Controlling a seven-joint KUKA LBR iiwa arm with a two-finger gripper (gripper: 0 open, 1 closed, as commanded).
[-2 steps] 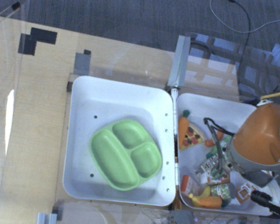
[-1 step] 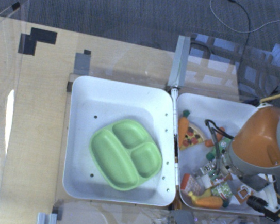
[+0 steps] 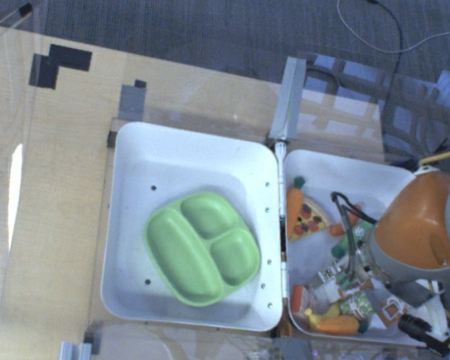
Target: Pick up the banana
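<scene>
Yellow banana [image 3: 315,319] lies just below the hand [image 3: 349,287]; its grip state cannot be told.

green divided plate [image 3: 202,249] in left bin [image 3: 129,203], arm [image 3: 428,222] over toy-filled right bin [image 3: 335,170]

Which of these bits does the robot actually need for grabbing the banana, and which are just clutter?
For the job:
gripper
yellow piece, probably the banana
right bin holding it

Just lying about:
green divided plate
left bin
toy carrot
pizza slice
</scene>
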